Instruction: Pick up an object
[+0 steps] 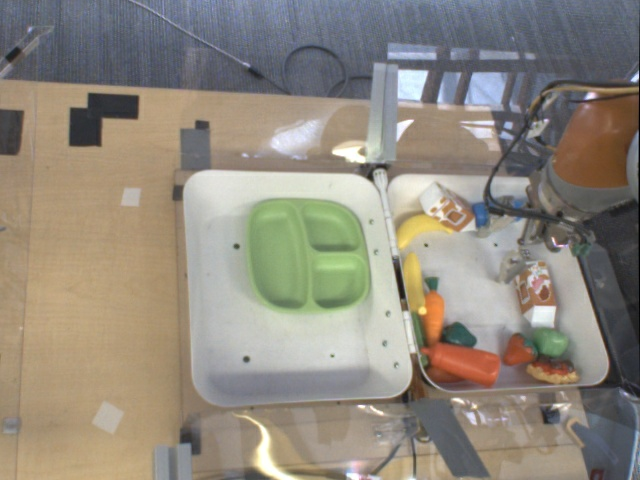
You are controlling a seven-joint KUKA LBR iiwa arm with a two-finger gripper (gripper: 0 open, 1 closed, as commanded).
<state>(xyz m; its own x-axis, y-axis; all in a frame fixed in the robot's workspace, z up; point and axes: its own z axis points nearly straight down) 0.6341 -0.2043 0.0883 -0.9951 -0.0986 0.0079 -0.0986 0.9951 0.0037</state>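
Camera view: brown carton (537,293) just below gripper (533,244); right bin (480,258).

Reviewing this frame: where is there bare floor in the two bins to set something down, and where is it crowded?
Left bin: a bare band all round the green divided plate, widest along the near edge. Right bin: a bare patch mid-floor between the banana, the carrot and the carton below the gripper. Its near edge and left wall are crowded with toy food.
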